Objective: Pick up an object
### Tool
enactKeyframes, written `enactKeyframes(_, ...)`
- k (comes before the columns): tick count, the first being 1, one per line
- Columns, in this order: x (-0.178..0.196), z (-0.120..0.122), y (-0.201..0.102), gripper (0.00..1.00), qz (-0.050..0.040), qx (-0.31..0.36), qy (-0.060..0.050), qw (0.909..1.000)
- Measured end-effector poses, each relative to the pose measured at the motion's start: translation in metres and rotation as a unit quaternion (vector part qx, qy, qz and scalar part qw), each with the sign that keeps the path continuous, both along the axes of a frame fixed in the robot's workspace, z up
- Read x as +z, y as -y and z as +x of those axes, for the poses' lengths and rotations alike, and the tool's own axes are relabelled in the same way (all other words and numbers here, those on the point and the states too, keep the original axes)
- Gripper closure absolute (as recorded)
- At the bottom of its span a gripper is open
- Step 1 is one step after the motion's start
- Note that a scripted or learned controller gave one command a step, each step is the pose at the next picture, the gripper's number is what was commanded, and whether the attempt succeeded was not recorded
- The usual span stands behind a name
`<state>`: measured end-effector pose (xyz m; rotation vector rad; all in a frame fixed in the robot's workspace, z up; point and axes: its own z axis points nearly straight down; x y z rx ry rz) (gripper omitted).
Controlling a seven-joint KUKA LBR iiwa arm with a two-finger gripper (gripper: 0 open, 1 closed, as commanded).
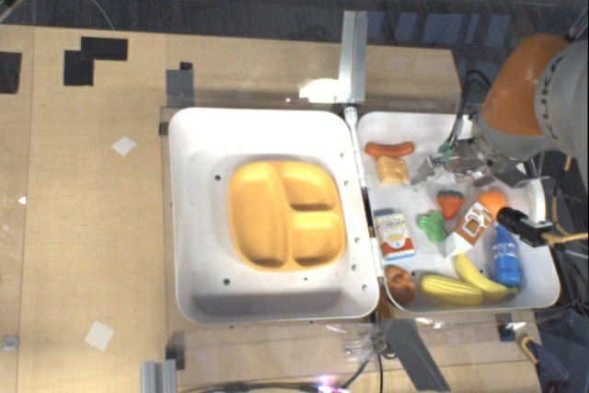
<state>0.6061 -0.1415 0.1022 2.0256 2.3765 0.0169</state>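
Note:
My gripper (448, 163) hangs over the upper middle of the right bin (548, 290), coming in from the right under the orange band of the arm (515, 97). Just below it lie a red strawberry-like toy (449, 203) and a green toy (431, 225). To its left are a red sausage (390, 148) and a tan bread piece (393, 170). I see nothing held in it.
The right bin also holds a red-and-white carton (394, 233), an orange (492, 201), a small box (473, 224), a blue bottle (505, 258), bananas (480, 275) and an apple (398, 279). The left bin (193, 198) holds a yellow divided tray (285, 212).

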Motion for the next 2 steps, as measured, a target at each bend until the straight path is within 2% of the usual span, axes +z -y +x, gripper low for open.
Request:
enactKeyframes(1,-0.016,0.062,0.002,0.0,0.0022,-0.058,-0.013,0.9982)
enactKeyframes(2,-0.006,0.03,-0.008,0.0,0.0012,0.018,-0.007,0.9998)
